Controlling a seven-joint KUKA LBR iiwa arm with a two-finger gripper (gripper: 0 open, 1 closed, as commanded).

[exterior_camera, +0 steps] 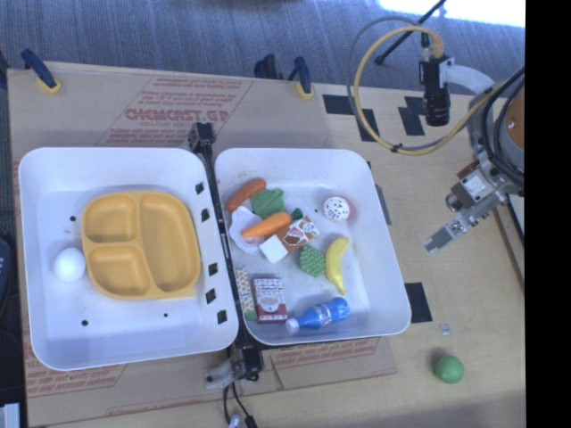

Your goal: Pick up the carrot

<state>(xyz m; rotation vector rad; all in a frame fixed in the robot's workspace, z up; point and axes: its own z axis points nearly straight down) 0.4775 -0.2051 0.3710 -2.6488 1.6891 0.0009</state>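
Note:
The carrot, orange with a green leafy end, lies tilted in the upper left part of the right bin, resting on a white item among other toy foods. A similar orange-red sausage lies just above it. My gripper hangs over the bare bench to the right of the right bin, well apart from the carrot and outside the bin's rim. Nothing shows in it.
The right bin also holds a banana, a blue bottle, a red carton, a green leafy piece and a speckled ball. The left bin bears a yellow divided plate and a white egg. A green ball lies on the bench.

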